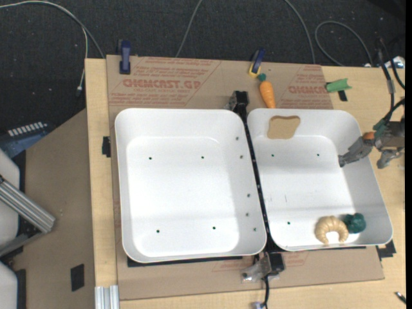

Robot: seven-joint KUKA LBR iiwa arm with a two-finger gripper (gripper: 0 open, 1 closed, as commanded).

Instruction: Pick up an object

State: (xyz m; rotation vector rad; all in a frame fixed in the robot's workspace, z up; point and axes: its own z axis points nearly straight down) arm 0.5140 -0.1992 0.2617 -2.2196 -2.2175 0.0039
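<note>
In the right bin (360, 192) a tan croissant (331, 229) lies near the front right corner, touching a small dark green object (355, 223). A flat brown toast slice (283, 127) rests against the bin's back wall. An orange carrot (266, 94) lies on the cardboard behind the bins. My gripper (368, 157) hangs over the right bin's right rim, well behind the croissant. It is open, its two grey fingers (353, 153) spread with nothing between them.
The left bin (129, 172) sits beside the right one, the two joined by a dark seam. Blue and yellow clamps (125, 55) and a green clip (338, 85) hold the cardboard's back edge. Cables loop over the dark floor behind.
</note>
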